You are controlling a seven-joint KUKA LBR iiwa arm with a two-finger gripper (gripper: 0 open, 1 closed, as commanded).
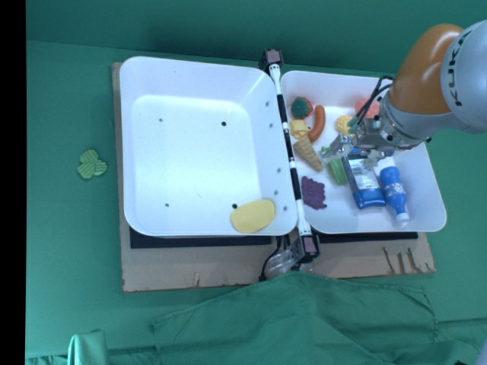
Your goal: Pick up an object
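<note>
Objects for the pick lay crowded in the right bin (434, 215), toward the tabletop's right edge. In the camera view the claw (344, 152) hung low over that heap, above a green piece (337, 171) and beside a carton (362, 181) and a blue bottle (393, 190). I could not tell how the claw stood; its tip merged with the clutter beneath.

The risk, as I judged it, was the crowding. A cone (308, 153), sausage (317, 122), strawberry (301, 107), yellow block (344, 124) and grapes (313, 192) sat close together, so a descent could land on two things at once, nudge the carton against the bottle, or close on an edge and slip. The green piece looked thin and partly hidden, a poor hold.

The left bin (152, 74) held a yellow slab (253, 215) at its near right corner. A green leaf (91, 164) lay on the cloth, well apart toward the left edge.

Writing: "KUK" read along the arm (456, 74). The carton's label was too small to read.
</note>
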